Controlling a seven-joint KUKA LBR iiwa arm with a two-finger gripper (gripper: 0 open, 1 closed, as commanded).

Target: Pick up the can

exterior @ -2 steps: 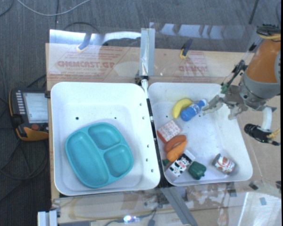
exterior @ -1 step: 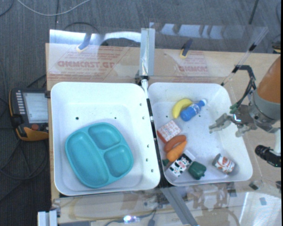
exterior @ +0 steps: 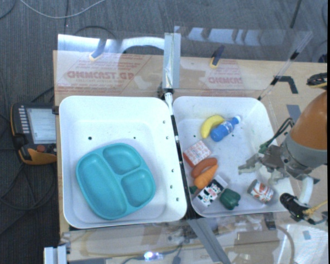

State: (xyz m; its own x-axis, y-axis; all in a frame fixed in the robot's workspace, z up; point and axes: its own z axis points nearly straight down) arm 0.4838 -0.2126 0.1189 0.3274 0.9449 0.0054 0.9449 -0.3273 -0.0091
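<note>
The can (exterior: 261, 191), white with red and orange markings, lies on its side near the front right corner of the right bin (exterior: 247, 106). My gripper (exterior: 263, 169) hangs just above and behind the can, at the end of the grey arm with its orange band (exterior: 313, 122), which comes in from the right. The can rests on the bin floor, and part of its top is hidden by the gripper's body.
The right bin also holds a banana (exterior: 210, 125), a blue bottle (exterior: 225, 128), a red and white box (exterior: 197, 152), an orange carrot-like piece (exterior: 205, 171), a black and white toy (exterior: 210, 192) and a dark green object (exterior: 230, 198). A teal divided plate (exterior: 115, 179) lies in the left bin.
</note>
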